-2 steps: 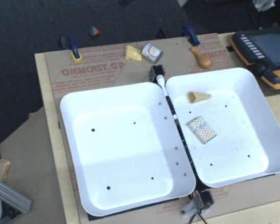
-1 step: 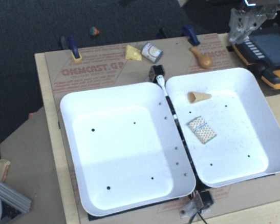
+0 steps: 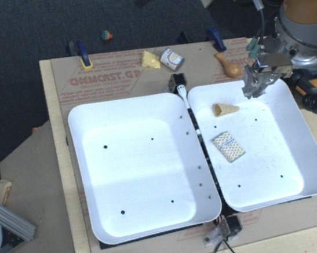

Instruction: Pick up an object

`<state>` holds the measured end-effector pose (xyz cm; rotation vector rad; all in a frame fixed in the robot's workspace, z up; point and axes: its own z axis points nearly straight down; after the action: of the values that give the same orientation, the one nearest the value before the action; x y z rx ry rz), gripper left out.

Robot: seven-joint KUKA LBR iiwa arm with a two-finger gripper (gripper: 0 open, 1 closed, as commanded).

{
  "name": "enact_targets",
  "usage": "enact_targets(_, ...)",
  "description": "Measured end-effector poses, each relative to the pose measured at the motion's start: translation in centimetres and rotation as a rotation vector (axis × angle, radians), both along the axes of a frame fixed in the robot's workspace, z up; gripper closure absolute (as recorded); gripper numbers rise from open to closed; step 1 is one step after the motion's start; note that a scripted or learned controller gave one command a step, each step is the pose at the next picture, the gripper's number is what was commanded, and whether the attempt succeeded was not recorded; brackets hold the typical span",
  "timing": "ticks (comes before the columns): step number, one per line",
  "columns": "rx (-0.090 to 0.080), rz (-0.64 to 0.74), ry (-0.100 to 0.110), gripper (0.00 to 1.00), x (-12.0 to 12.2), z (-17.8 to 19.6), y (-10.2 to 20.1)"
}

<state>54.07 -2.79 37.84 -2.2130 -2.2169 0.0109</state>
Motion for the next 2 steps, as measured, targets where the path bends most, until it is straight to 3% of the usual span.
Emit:
enact_targets(1,0.0,0.003,-0.034,1.0,-2.7,16.8,2.3)
enact_targets(2,-0.001,0.005,-0.003,1.0,-6.4,9.6,8.8)
